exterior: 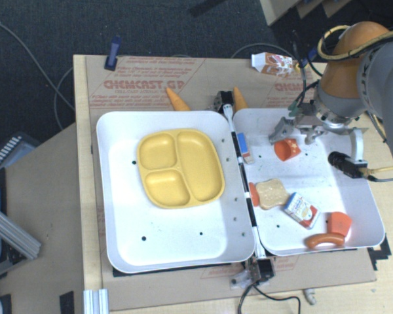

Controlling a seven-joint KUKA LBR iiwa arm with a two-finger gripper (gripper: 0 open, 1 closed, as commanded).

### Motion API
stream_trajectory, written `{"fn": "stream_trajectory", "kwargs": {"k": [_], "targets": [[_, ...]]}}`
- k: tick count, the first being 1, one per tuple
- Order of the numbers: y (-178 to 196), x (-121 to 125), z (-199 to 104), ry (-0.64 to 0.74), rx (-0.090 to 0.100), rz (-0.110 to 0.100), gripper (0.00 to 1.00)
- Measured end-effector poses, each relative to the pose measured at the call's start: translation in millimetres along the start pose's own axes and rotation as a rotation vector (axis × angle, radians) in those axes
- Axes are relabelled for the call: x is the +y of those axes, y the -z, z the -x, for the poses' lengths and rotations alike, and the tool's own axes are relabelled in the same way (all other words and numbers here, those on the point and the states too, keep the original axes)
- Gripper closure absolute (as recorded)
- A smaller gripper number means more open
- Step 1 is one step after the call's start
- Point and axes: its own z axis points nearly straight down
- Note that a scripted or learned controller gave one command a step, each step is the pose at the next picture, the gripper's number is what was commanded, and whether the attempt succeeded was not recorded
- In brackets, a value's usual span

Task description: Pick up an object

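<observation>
arm (pixel 354 64) bent down over right bin (pixel 360 205) | gripper (pixel 295 133) above red cup (pixel 287 150) | grip state: can't tell

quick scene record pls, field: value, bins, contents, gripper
left bin: shallow white bin holding a yellow three-compartment plastic plate
right bin: shallow white bin holding the loose items
right bin items: red-orange block near the top; tan bread-slice toy; small white, blue and red carton; orange cup and orange sausage-shaped piece at the lower right corner
gripper: two-finger gripper right above the red-orange block, at the top of the right bin
grasp: cannot tell
outside the bins: small milk carton on the bench
</observation>
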Motion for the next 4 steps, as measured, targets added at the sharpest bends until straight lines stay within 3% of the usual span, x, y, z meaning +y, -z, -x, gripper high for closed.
{"fn": "stream_trajectory", "kwargs": {"k": [1, 2, 3, 4], "targets": [[-28, 4, -2, 0.0, -0.001, 0.003, 0.0], [-17, 5, -2, 0.001, -0.003, 0.006, 1.0], [73, -74, -66, 0.001, 0.0, 0.005, 1.0], [126, -91, -122, 0.0, -0.001, 0.005, 1.0]]}}
